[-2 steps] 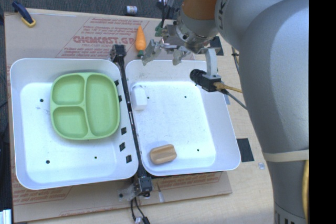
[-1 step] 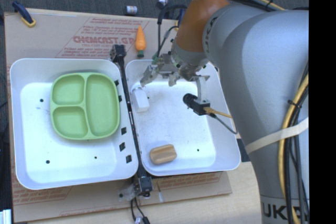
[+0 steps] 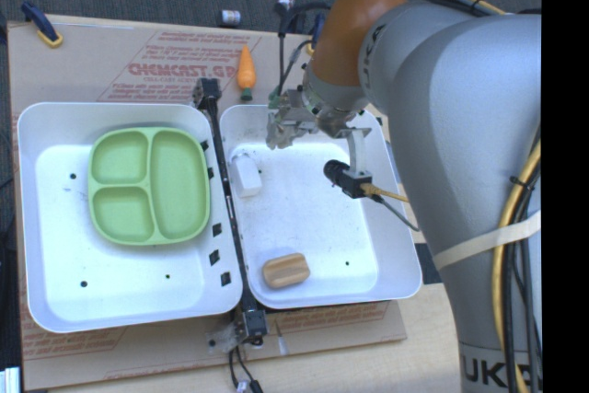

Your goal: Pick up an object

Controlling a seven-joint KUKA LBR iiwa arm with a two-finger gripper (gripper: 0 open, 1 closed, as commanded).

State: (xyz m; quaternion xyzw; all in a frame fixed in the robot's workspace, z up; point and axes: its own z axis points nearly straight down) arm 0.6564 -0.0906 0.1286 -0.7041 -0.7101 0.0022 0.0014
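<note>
Here we note a tan bread-like block [image 3: 286, 271] lying near the front edge of the right bin [image 3: 391, 276], and a small white piece [image 3: 247, 174] against that bin's left wall. The gripper [image 3: 293, 126] hangs over the bin's back edge; we cannot tell how its fingers stand. A green divided plate [image 3: 150, 186] sits in the left bin [image 3: 37, 225]. An orange carrot [image 3: 246, 69] lies on the tabletop beyond.

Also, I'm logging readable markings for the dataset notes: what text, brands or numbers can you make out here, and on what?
"CHEMCAST GP": large red print on the cardboard sheet under the bins; last letters uncertain.
Smaller red lines around it, and along the sheet's front edge: too blurred to read.
"UK": dark letters on the arm base, cut off by the frame edge.
</note>
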